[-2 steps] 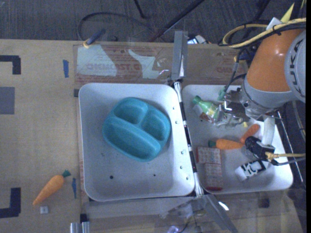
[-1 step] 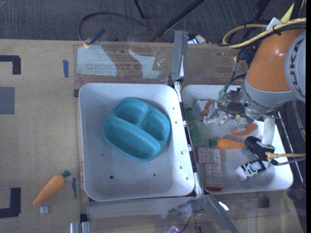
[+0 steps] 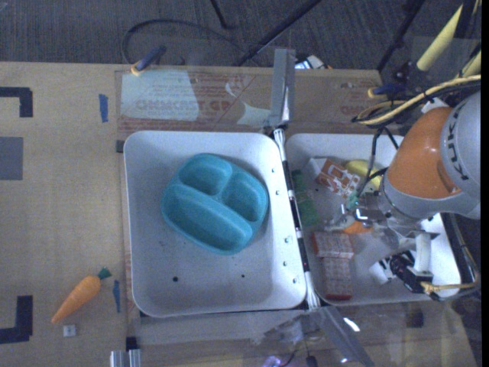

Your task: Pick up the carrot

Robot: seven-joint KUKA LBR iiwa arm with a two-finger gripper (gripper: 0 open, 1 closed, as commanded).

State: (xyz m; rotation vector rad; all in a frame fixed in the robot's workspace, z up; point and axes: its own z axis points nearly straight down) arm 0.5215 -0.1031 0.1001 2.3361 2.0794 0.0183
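The gripper (image 3: 359, 219) sits low in the right bin (image 3: 451, 277), under the arm's (image 3: 428, 167) orange wrist band, and the wrist hides so much of it that I cannot tell whether it is parted or closed, or whether anything is in it. A small orange scrap (image 3: 353, 227) lies right at the tip among the clutter: a yellow piece (image 3: 357, 167) toward the far wall, a red-and-white patterned packet (image 3: 337, 176) beside it, a reddish checked packet (image 3: 332, 245) nearer the front, something green (image 3: 307, 205) along the divider side.

The carrot (image 3: 76, 298) lies nowhere near this. It rests on the bare bench (image 3: 61, 205), outside the left bin's (image 3: 145, 281) near-left corner, green top pointing up and right, well apart from the tool.

The main risk, as I judge it, is a wrong grasp: that orange scrap could be taken for the target (same colour, much closer), and a closing here would catch clutter instead. A second risk lies in the crossing. To reach the carrot the arm must clear the divider rims between the bins, pass over the teal sectioned plate (image 3: 215, 202) in the left bin, then clear that bin's outer wall; a low traverse would clip a rim or drag the plate.

Room around the carrot is generous on the left and front, but the bin wall and a blue tape strip (image 3: 116, 295) stand just beside its top end, so an approach from the bench side looks safer.
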